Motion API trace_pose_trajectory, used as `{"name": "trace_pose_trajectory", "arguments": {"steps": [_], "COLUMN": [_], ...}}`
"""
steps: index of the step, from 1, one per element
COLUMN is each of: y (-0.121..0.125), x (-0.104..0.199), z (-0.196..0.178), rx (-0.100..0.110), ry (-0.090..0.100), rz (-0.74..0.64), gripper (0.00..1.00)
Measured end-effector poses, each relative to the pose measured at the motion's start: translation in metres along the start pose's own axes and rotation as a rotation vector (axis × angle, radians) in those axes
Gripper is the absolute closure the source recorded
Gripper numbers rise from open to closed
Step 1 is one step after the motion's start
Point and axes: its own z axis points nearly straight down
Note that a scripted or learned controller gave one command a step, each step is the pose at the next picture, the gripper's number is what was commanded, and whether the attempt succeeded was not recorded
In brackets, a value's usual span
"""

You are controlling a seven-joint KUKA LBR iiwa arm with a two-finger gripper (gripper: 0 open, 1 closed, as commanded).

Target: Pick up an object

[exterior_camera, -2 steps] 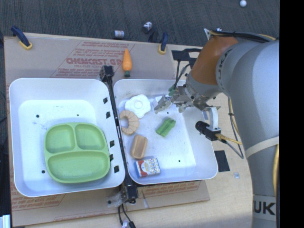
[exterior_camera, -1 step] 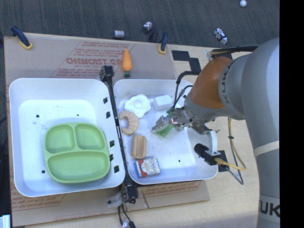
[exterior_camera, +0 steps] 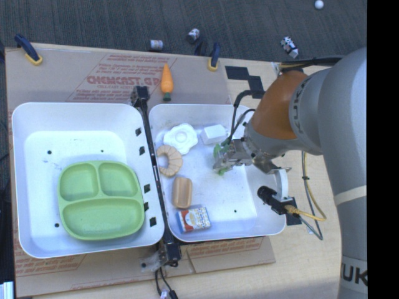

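From my seat the arm (exterior_camera: 312,114) reaches in from the right and bends down into the right bin (exterior_camera: 265,223); its pincer (exterior_camera: 225,157) sits low over that bin's middle, right of the ring-shaped pastry, and I see a small green thing (exterior_camera: 219,152) at its tip; whether the fingers are spread or closed on it I cannot tell, the wrist hides too much.

Taking the ring-shaped pastry (exterior_camera: 169,160) as my landmark: it lies against the right bin's left wall; just above it rests a white flower-shaped piece (exterior_camera: 181,136), and right of that piece a small white block (exterior_camera: 214,132); just below the pastry lies a tan bread-like roll (exterior_camera: 182,192); further below, near the bin's front wall, a small printed box with red and blue on it (exterior_camera: 194,218); the green thing is to the pastry's right, apart from it.

Well left of the pastry, across the divider, the left bin (exterior_camera: 37,126) holds a green three-part plate (exterior_camera: 101,199); above the pastry, outside the bins on the bench (exterior_camera: 199,83), stands an orange carrot toy (exterior_camera: 166,79); black and yellow cables (exterior_camera: 299,212) trail right of the right bin.
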Motion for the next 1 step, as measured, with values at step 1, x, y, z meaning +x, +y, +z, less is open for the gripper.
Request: {"name": "trace_pose_trajectory", "arguments": {"steps": [1], "y": [-0.0338], "x": [0.0301], "z": [-0.0812], "rx": [-0.003], "ry": [0.001], "rz": [0.003], "gripper": [1.00]}}
